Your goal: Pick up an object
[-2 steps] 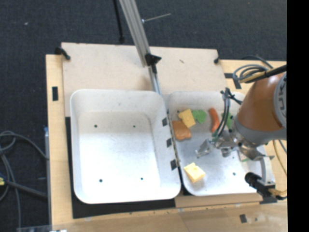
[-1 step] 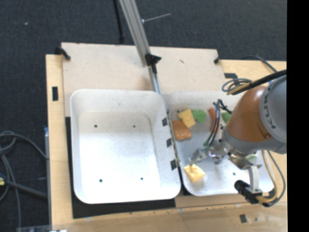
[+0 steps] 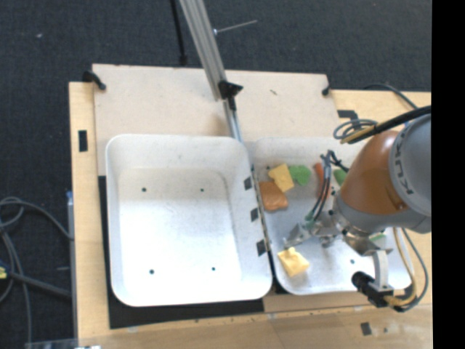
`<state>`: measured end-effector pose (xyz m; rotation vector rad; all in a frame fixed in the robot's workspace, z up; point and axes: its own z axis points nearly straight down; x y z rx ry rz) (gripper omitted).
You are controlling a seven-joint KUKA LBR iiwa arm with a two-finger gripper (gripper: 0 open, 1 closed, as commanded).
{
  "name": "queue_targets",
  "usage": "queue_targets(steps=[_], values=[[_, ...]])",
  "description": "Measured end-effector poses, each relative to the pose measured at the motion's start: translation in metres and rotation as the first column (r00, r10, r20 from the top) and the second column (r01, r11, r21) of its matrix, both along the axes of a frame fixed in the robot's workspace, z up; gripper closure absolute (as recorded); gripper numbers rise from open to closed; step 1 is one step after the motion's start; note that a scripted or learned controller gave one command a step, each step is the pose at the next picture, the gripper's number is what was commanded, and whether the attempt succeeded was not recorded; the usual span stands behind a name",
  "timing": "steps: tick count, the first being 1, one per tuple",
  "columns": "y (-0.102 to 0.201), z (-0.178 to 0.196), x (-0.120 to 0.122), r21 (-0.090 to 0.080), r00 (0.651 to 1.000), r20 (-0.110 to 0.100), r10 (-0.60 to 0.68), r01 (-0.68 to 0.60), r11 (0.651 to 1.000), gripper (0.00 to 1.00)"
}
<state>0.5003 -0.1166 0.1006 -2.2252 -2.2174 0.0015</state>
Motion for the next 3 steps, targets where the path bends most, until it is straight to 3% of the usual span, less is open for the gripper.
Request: queue_targets(steps=[1,3], values=[[0.001,0.011,0.002,0.003,1.0,0.006,-0.005,0.005,1.0,1.0],[-0.001,0.105,-0.009,-0.001,1.0,0.009,0.007,-0.007,1.0,1.0]])
